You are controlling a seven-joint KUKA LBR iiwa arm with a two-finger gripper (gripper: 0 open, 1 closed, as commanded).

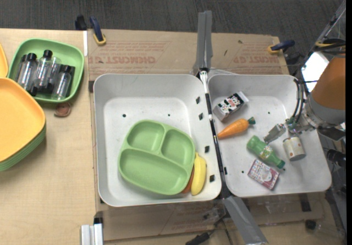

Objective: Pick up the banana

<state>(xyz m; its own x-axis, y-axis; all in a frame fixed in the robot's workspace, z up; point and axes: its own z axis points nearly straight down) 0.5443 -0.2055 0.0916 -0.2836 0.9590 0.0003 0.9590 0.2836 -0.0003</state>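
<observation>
While the arm (329,92) reaches in from the right edge, its orange-banded wrist hangs over the right bin (258,81), and the claw (279,131) sits low near that bin's middle, just beside the top of a green bottle (265,151). Whether the claw is spread or pressed together cannot be told from this angle; nothing shows pinched in it.

Well apart from it, the banana (199,174) lies in the left bin (110,92), at the lower right corner. It is yellow, gently curved, lengthwise along the bin's right wall, touching the right edge of a green divided plate (157,156).

Besides the bottle, the right bin holds a carrot (235,127), a small black-and-white carton (230,104) and a pink packet (263,174). On the tabletop (66,183) to the left, a green tray (48,51) holds small bottles.
</observation>
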